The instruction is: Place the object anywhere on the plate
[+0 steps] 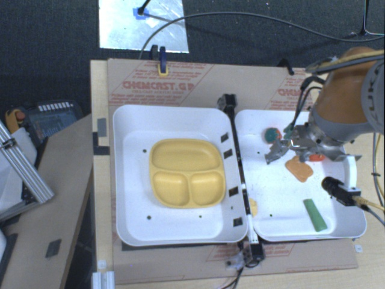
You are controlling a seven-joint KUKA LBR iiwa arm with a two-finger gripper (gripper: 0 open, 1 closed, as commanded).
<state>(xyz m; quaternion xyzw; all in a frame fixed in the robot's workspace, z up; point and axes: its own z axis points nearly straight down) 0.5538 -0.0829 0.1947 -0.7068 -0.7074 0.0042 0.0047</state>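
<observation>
Claw [278,153]: grip state unclear, right bin [258,179] | left bin [129,179]: yellow plate [183,172]

A robotics lab: white bins [120,179] on a Chemcast-printed board [198,77], loose cables [252,20], dark carpet [42,35].

Even, bright overhead light; the white bins [180,116] look slightly washed out, the foil sheet [143,17] glares, shadows are soft, focus mildly soft
</observation>
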